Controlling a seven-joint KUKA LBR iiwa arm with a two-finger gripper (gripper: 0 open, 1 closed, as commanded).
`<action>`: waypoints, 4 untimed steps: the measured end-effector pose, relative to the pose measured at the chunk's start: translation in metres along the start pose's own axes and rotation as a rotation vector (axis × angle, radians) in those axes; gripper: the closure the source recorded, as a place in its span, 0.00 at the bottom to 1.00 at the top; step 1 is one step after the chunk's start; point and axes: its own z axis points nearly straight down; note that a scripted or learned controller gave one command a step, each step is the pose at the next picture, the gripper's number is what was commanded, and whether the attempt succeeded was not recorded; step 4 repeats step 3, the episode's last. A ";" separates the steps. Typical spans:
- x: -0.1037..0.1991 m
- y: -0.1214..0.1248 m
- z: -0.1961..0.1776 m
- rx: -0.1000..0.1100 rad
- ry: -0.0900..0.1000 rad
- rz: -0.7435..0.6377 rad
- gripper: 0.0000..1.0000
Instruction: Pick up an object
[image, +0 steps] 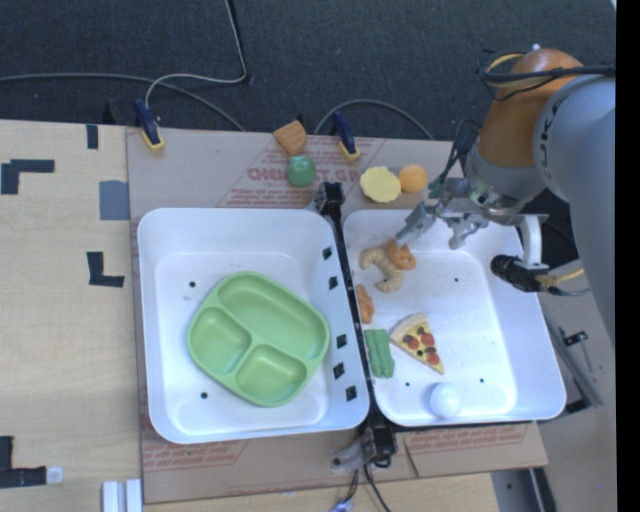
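Observation:
The right bin holds a tan, curled pastry-like piece, a small orange piece, a green strip, a pizza slice and a white ball. My gripper hangs over the bin's far edge, just right of and above the tan piece. Its two fingers are spread apart with nothing between them. The grey arm with its orange band reaches in from the upper right.
A green divided plate lies in the left bin. Behind the bins on the cardboard sit an orange block, a green ball, a yellow piece and an orange ball. Blue clamps and cables line the far edge.

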 end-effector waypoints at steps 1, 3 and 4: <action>0.023 0.013 0.090 -0.004 -0.001 0.000 0.00; 0.092 -0.032 -0.008 -0.005 0.000 -0.002 1.00; 0.092 -0.032 -0.008 -0.005 0.000 -0.002 1.00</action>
